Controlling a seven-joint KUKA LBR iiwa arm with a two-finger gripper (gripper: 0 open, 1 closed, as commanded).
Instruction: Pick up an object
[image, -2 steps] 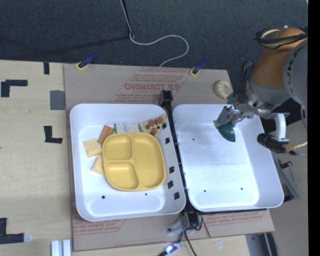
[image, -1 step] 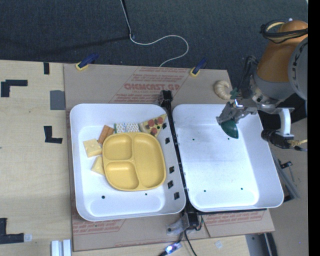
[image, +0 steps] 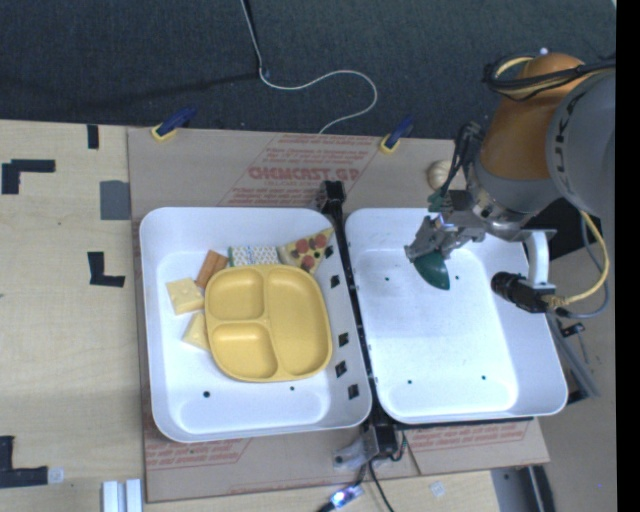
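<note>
Teal obj hangs pinched in claw over right bin, approx 11 o'clock of its floor, seemingly clear of it, so pick looks made. Arm comes in from 3 o'clock. Left bin has yellow divided plate at centre, w/ cracker-like bits crowded at 9–12 o'clock edge, prob. displaced by plate.

two white bins, one yellow divided plate
</note>
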